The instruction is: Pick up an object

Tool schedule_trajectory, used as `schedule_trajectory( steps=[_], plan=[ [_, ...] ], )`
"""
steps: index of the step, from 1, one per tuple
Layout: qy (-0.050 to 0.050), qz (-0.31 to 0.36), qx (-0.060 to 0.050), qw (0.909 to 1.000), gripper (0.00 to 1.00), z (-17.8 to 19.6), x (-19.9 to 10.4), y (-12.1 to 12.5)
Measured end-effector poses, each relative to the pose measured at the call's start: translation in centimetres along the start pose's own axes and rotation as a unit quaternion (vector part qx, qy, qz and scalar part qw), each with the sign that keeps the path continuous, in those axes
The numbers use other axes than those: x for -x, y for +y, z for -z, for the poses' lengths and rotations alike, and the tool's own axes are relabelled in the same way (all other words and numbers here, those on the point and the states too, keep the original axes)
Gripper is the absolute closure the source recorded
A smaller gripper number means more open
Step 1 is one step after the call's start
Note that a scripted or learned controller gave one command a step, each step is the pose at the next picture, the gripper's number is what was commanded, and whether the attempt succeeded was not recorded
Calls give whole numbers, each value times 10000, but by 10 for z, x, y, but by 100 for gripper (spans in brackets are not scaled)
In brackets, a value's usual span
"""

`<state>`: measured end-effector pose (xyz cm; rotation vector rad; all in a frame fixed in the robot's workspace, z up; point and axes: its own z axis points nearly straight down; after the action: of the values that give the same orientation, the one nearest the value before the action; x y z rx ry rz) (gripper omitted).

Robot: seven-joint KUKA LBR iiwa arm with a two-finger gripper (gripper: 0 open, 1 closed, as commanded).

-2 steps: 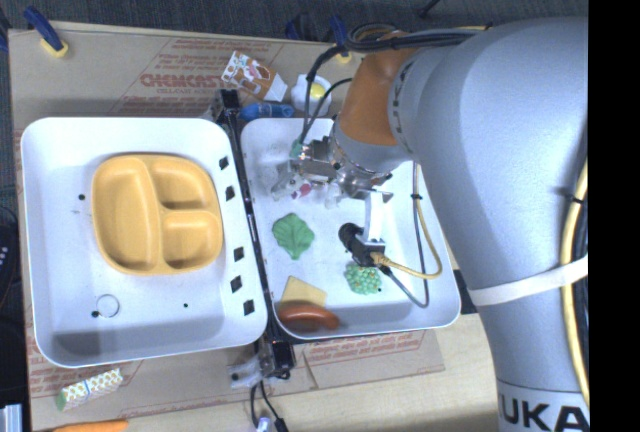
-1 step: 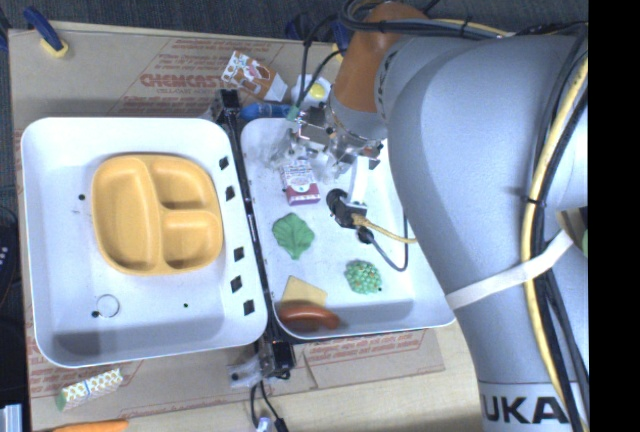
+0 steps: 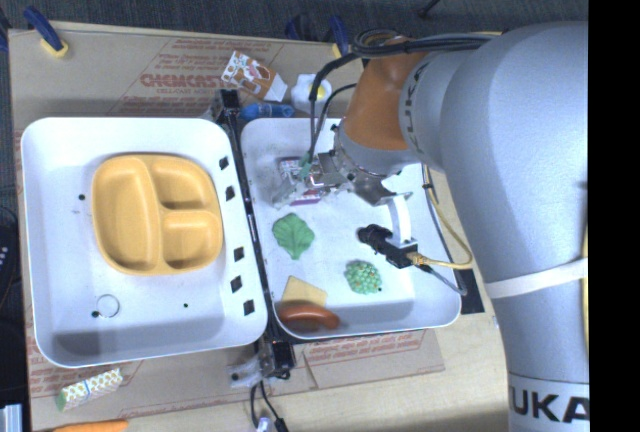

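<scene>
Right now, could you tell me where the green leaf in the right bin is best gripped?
Across the narrower lower end of the green leaf, straight from above: it lies flat on the right bin floor with free space all round, though flatness makes a pinch uncertain.

The end effector (image 3: 300, 176) fingers blur together; the arm (image 3: 500, 170) hides the right bin's (image 3: 262, 142) far corner.

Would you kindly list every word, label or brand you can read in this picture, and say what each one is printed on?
"UKA", the visible part of a brand name cut off at the frame edge: on the grey arm.
"CHEMCAS", red print, partly readable: on the cardboard sheet behind the left bin.
Smaller red print beneath it: too blurred to read.
Print on the small packet: too small to read.
</scene>
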<state>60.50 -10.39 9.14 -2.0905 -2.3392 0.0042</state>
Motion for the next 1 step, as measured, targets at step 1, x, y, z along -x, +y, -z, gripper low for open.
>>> schedule_trajectory(
  steps=[1],
  plan=[
    [0, 16, -9, 10000, 100, 10, 0, 0]
  ],
)
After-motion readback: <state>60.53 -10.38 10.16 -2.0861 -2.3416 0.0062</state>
